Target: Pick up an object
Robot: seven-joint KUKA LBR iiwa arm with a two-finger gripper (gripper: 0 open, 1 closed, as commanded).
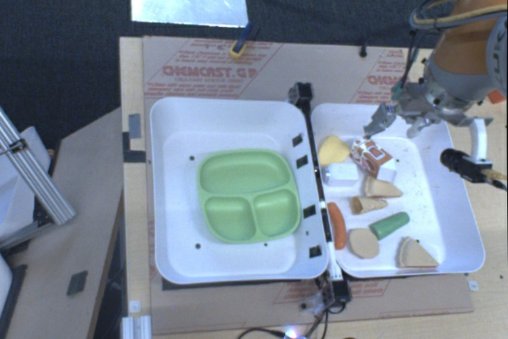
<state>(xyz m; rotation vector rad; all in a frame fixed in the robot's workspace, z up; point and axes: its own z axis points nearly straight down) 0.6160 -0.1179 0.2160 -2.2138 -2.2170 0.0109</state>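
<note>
Desk (198, 67): brown board top, two white bins side by side on it. Left bin (171, 131) holds a green divided plate (246, 194) with three compartments, sitting at the bin's middle, slightly toward its front edge. Right bin (456, 202) holds the small toy food items, all bunched in its left half.

Arm (468, 36): grey with orange band, comes in over the right bin's back right corner. Gripper (397, 119) hangs over the back edge area of the right bin, above the items. One of the fingers (379, 120) points down-left toward the carton; nothing is seen between the fingers, and whether they are apart or together cannot be told from this angle.

Items in the right bin, big to small: white block (340, 174) near the left wall; red-and-white carton (371, 156) just beside it, tilted; yellow piece (333, 148) at the back left, touching the block; green cylinder (389, 225) lying on its side near the middle; tan wedge (416, 253) at the front edge; tan round disc (364, 243) near the front; orange carrot (338, 225) along the left wall; two tan slices (379, 188), (368, 205) between carton and cylinder.
</note>
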